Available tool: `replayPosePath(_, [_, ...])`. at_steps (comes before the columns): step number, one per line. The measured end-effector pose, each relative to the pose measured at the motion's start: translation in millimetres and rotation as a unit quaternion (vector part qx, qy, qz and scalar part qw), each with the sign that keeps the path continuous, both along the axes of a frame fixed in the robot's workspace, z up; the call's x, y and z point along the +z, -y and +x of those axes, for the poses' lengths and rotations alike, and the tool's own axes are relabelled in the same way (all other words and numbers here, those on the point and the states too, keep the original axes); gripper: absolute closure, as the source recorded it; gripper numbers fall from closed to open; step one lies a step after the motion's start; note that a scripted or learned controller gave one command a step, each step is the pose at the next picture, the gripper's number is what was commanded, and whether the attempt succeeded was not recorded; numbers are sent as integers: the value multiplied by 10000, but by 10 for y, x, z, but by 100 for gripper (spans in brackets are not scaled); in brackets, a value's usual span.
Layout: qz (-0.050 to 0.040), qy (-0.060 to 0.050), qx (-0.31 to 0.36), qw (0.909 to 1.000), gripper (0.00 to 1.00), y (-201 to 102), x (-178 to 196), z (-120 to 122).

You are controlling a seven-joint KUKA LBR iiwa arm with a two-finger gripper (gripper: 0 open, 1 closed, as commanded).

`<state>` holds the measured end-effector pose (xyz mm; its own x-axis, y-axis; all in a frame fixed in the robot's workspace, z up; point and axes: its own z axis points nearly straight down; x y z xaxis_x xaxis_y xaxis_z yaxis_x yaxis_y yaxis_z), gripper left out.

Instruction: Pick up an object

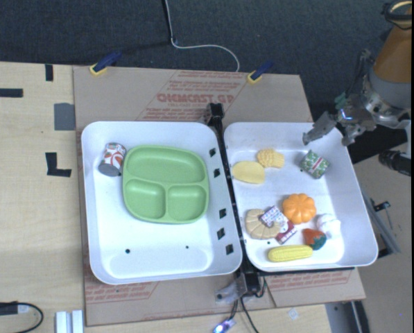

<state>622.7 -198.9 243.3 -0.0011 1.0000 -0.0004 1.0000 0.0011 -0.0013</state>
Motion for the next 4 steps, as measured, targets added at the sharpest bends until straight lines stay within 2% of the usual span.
replayPosePath(1, [11, -44, -17, 10000, 0, 258, -751, -478])
replayPosePath(2, [20, -36, -1, 10000, 0, -68, -1566, -797])
replayPosePath(3, [2, -4, 5, 10000, 100, -52, -1422, -772])
replayPosePath(4, [-32, 42, 7, 10000, 100, -731, -1576, -977])
